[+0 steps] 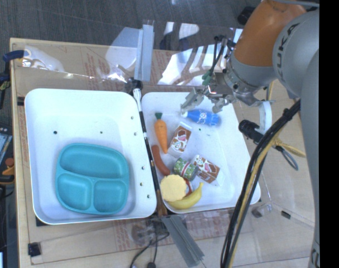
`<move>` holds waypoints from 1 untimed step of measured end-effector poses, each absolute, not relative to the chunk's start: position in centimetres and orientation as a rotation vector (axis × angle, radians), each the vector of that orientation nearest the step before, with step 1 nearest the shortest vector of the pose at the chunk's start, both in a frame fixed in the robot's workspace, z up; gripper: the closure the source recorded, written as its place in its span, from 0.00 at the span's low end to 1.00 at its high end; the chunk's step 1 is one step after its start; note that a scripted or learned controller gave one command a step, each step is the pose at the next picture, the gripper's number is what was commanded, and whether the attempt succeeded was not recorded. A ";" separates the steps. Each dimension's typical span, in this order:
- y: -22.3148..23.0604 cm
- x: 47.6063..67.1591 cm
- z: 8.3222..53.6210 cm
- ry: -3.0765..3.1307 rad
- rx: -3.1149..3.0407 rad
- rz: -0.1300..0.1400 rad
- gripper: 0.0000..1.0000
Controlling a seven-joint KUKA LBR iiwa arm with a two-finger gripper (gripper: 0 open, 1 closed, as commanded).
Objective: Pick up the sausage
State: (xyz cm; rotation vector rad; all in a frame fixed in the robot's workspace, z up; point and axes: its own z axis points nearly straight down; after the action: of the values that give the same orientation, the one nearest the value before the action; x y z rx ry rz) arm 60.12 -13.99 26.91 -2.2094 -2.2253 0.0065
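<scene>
A grey robot arm (295,43) with an orange band reaches in from the right over a table (74,71) bearing two shallow white bins side by side. Its claw (205,100) hovers over the far end of the right bin (236,166), fingers spread apart with nothing between them, just above a blue bottle (204,117) lying on its side.

The sausage (158,159), a slim reddish-brown piece, lies on the floor of the right bin hard against its left wall, close beside the divide between the two bins. Its long axis runs roughly from the far side of the bin toward the near side, leaning slightly rightward at its near end, which points to a round yellow item (173,187). Its far end sits just below the tip of an orange carrot (161,133), which lies almost in line with it, green top pointing away from the camera. The sausage is well apart from the claw.

To the right of the sausage are a small carton (181,139), a green can (184,168) and a brown packet (206,170), clustered near the bin's middle. A banana (189,200) curves along the near edge, touching the yellow item.

The left bin (41,110) holds a teal divided tray (92,178) with three compartments, set toward the near side.
</scene>
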 end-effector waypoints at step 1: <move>-11.7 52.3 15.4 -2.278 -2.153 0.008 0.00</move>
State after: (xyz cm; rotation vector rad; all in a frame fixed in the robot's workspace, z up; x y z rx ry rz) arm 52.28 -11.67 15.40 -2.1535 -2.2779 0.0079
